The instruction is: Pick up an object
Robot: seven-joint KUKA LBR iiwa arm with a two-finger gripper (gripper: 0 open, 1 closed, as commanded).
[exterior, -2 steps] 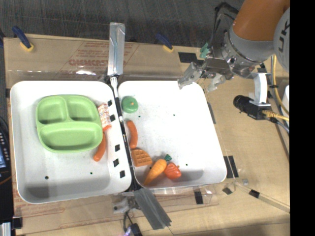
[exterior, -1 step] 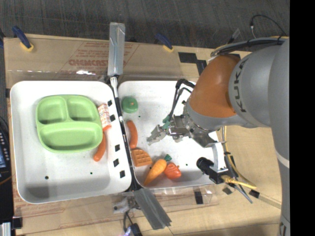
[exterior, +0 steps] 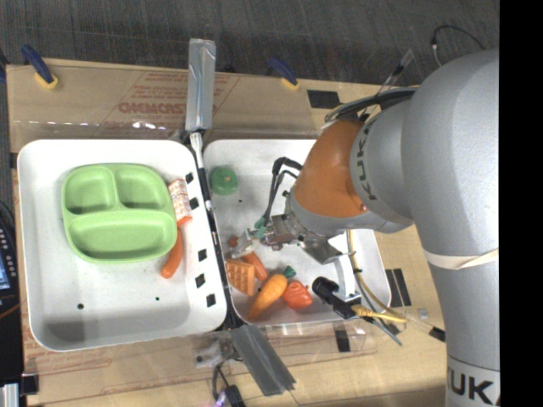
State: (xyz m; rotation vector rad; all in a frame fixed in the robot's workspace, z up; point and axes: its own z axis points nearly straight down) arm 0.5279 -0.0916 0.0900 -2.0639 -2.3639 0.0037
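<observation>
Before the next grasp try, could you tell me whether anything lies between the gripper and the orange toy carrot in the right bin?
Nothing visible does: the gripper hangs just above the orange toy carrot, with an orange waffle-like piece lying beside it.

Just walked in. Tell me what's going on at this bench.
A grey KUKA arm is reaching in from the right, its gripper low over the right bin, just above a cluster of toy food: a carrot, a red piece and an orange waffle-like piece. Whether it has hold of anything cannot be seen. A small green item sits further back in that bin. The left bin holds a green divided tray, an orange sausage-like piece and a small packet.
</observation>
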